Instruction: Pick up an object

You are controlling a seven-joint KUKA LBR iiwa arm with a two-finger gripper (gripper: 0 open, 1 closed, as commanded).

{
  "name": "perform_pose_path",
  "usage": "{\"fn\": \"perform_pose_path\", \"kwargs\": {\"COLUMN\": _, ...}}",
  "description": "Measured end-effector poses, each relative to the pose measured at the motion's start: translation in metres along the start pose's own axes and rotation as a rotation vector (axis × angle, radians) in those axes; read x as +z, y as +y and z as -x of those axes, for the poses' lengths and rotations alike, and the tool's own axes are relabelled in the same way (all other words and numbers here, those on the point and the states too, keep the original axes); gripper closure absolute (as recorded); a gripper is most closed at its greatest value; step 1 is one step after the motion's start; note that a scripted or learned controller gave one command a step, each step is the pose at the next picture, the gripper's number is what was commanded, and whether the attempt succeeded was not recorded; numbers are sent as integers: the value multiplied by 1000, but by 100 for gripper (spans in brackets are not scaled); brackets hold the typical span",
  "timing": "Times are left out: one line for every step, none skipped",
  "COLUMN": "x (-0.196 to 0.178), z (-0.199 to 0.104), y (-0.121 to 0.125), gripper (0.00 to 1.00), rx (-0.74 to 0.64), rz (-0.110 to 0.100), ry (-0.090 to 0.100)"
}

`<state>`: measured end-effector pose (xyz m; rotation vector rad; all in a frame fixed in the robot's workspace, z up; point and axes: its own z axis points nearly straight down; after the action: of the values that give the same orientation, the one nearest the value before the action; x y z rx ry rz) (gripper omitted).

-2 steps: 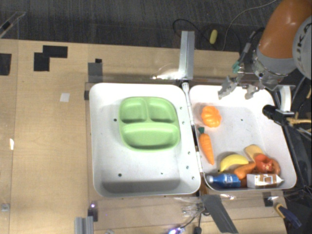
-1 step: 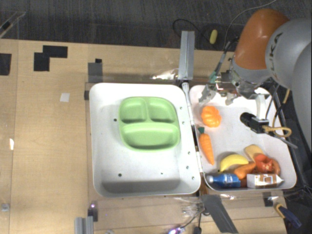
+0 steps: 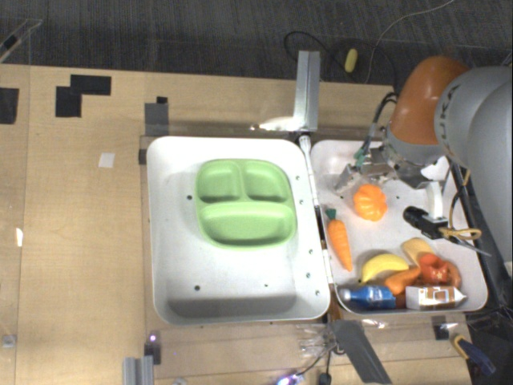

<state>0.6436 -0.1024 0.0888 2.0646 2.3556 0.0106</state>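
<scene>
Fingers of the gripper (image 3: 367, 169) point down into the right bin (image 3: 333, 160); I can't tell whether they are spread or closed. Just below them, apart from them as far as I can see, sits one small orange pumpkin (image 3: 369, 202), round and ribbed. Below the pumpkin I count one carrot (image 3: 340, 243), one banana (image 3: 383, 265), one blue bottle (image 3: 369, 297). Left of the pumpkin, one green divided plate (image 3: 244, 201) lies in the left bin (image 3: 170, 239).
</scene>
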Motion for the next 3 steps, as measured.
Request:
{"fn": "perform_pose_path", "kwargs": {"x": -2, "z": 24, "y": -63, "gripper": 0, "rx": -170, "rz": 2, "ry": -1}}
{"fn": "perform_pose_path", "kwargs": {"x": -14, "z": 23, "y": -60, "gripper": 100, "rx": -170, "rz": 9, "ry": -2}}
{"fn": "perform_pose_path", "kwargs": {"x": -132, "z": -27, "y": -53, "gripper": 100, "rx": 11, "rz": -5, "ry": 2}}
